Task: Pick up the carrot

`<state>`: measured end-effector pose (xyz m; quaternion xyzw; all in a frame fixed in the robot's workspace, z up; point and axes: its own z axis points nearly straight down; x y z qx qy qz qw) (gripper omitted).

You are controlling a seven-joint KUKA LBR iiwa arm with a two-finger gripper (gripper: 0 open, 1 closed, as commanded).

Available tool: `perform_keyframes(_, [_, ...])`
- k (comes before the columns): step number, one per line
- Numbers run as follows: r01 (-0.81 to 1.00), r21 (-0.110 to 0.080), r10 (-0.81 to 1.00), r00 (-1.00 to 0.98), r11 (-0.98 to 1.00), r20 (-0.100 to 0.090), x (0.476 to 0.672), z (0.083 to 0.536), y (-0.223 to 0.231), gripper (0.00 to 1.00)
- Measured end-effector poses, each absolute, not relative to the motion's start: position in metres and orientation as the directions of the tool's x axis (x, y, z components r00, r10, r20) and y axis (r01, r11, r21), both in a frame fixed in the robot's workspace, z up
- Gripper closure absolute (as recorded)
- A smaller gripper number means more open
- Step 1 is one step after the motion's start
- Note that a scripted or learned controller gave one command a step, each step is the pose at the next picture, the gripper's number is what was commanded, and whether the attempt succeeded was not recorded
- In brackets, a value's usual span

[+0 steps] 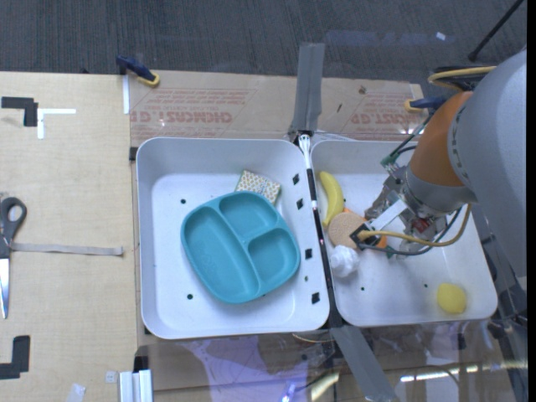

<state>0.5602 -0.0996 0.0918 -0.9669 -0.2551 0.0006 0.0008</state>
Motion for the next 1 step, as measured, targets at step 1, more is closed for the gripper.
perform_keyframes(1, [0.675, 0.0, 0.675, 0.738, -0.738, -0.001, 0.5861, 0.1068, -0.1555, 0.0])
